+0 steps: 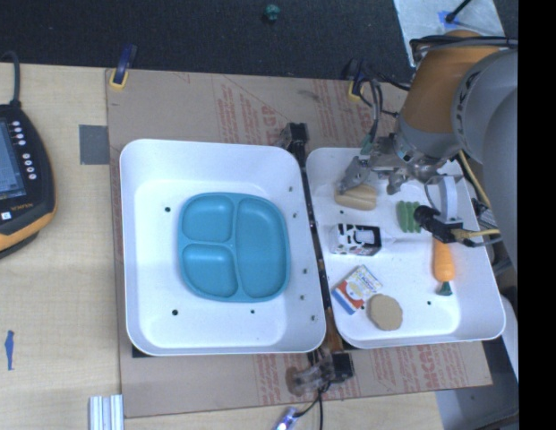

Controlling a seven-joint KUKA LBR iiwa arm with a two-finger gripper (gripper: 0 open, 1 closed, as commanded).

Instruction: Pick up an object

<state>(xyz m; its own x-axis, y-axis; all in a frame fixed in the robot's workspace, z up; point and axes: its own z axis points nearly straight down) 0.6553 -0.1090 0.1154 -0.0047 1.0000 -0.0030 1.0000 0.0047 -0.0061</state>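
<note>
Camera view looks down on two white bins side by side on a cardboard sheet over a wooden bench. The left bin [143, 240] holds a blue divided plate [234, 245] with three compartments, lying flat near its middle. The right bin [474, 316] holds the loose things: a tan, bread-like piece [355, 199] at the upper left, a green ridged object [408, 216] to its right, a small black-and-white item [358, 237] below it, an orange carrot-shaped toy [444, 264] towards the right wall, a small packet in red, white and blue [356, 289], and a round tan cookie-like disc [384, 312] just beside the packet — nearly touching it.

The arm [466, 88] reaches in from the right, and its gripper [360, 176] is low over the right bin's upper left corner, directly above the tan piece. Whether the jaws are spread or closed cannot be told, nor whether they touch the piece.

The printing on the packet and on the cardboard is too small to read. A teach pendant [13, 177] with a lit screen lies at the left edge of the bench.
</note>
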